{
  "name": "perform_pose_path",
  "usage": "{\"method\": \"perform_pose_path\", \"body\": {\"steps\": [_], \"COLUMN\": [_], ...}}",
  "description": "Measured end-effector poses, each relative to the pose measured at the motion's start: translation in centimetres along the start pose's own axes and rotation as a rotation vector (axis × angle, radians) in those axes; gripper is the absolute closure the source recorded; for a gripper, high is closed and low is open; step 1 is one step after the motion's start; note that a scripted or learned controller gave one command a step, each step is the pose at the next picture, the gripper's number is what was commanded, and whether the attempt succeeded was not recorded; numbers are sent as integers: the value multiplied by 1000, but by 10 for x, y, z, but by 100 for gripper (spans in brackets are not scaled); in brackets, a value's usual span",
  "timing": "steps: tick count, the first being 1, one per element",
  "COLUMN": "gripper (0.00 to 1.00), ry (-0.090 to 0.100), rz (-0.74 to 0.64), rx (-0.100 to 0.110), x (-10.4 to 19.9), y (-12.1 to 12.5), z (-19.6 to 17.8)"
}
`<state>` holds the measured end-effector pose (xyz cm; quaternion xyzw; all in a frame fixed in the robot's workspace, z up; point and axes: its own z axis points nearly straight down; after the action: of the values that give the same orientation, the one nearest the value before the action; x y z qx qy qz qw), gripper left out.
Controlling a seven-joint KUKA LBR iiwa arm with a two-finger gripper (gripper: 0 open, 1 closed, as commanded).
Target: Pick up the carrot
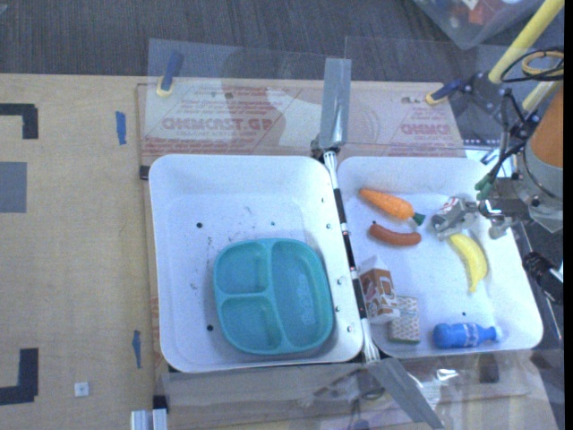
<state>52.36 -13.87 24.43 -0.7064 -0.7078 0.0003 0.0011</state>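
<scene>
The carrot (388,203) is lying in the right bin (528,330), beside the sausage (394,235). The gripper (455,215) is hovering nearby, finger state indeterminable; banana (471,258) adjacent.

— You're looking down on two white bins. What sits in the right bin (528,325)?

— You have the carrot (387,203) near its far left, green end pointing right, and a sausage (394,235) just in front of it. A banana (471,257) lies toward the right, a blue bottle (464,334) on its side at the near edge, and two small packets (389,305) by the left wall.

— And the gripper (455,215)?

— You see it just right of the carrot, above the banana's far end, with nothing between its fingers.

— The left bin (179,240)?

— It holds a teal divided tray (271,297).
</scene>
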Motion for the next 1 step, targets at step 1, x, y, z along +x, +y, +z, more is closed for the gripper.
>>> {"method": "perform_pose_path", "body": {"steps": [1], "gripper": [0], "ry": [-3], "rz": [54], "rx": [-5], "x": [-78], "y": [50], "z": [25]}}
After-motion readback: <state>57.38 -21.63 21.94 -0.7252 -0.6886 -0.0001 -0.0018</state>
